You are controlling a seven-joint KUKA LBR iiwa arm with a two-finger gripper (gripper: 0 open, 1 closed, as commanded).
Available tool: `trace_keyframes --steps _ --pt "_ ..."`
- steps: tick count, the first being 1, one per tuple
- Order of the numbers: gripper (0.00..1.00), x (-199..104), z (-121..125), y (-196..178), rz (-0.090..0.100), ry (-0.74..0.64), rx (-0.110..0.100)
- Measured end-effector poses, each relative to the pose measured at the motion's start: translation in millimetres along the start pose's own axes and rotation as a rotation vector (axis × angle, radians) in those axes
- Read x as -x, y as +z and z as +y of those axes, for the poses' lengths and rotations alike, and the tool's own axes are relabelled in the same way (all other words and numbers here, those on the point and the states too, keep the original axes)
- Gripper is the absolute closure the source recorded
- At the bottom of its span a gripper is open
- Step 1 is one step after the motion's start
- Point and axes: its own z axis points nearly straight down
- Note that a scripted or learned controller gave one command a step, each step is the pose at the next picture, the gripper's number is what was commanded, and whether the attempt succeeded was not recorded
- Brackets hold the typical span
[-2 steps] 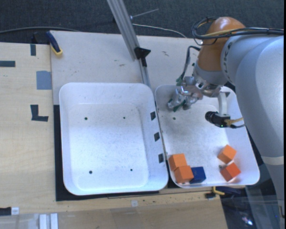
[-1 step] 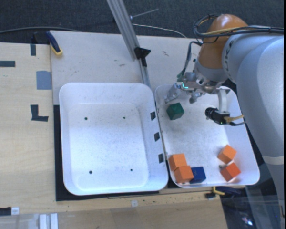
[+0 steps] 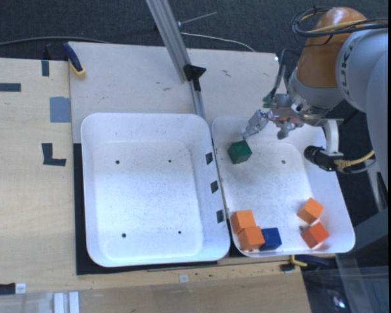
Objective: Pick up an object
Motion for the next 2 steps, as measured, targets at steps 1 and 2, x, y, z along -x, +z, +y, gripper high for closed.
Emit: trace_keyframes --steps 1,2 --pt "0.0 -9 3 102 0.001 -0.003 -0.014" --pt "1.0 -8 5 87 0.002 -0.003 -0.008"
